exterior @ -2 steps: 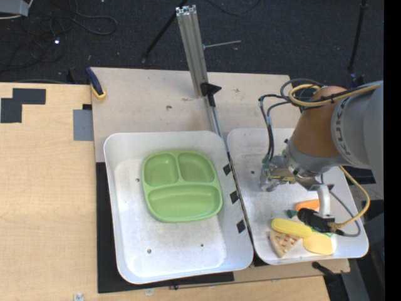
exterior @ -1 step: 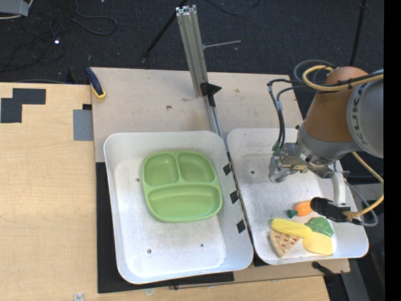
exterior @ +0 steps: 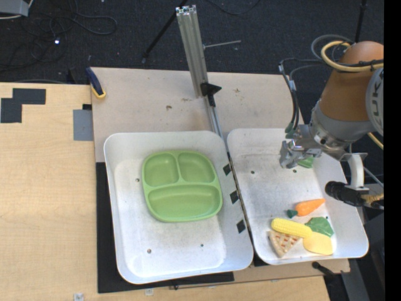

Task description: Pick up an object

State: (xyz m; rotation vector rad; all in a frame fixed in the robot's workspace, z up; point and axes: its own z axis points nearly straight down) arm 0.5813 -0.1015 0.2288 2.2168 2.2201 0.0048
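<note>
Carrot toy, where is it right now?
The carrot lies in the right bin, near its right side, just above the corn and below the gripper.

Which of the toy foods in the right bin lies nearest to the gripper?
The orange carrot. It lies at the top of the group, closest to the gripper; the yellow corn, the wedge slice and the yellow piece lie lower.

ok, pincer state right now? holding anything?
Pincer: cannot be told. It sits over the far part of the right bin, with something green right at its tip; a hold is not visible.
</note>
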